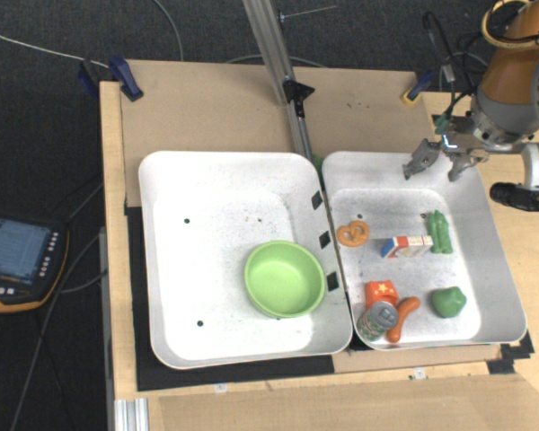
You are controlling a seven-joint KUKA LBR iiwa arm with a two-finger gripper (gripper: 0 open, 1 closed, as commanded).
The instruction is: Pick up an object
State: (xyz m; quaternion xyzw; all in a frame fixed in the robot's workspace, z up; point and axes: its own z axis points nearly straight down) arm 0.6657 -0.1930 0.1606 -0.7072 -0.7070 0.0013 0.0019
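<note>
On the floor at the far left lies a black and orange handheld pendant [18,263], off the bench altogether. The left bin [175,196] holds a green bowl [285,278], upright, near the bin's right wall and toward its front edge. A slanted metal pole [274,52] crosses the bench's back edge and comes down to the seam between the two bins. In the right bin [494,268], an orange ring-shaped piece [352,233] lies just inside the left wall, about midway along it. Near the front left corner sit an orange-red block [380,292] and, touching it on the front side, a grey can [376,321] with an orange carrot-like piece [402,317] leaning against it. Toward the middle lies a small white box with red and blue ends [406,246], and just to its right a green elongated toy [439,232] lies lengthwise, close beside the box. A green rounded object [448,303] rests near the front right corner. The gripper [440,167] hovers over the back edge of the right bin, its two fingers spread apart with nothing between them, well apart from every object in the bin.
</note>
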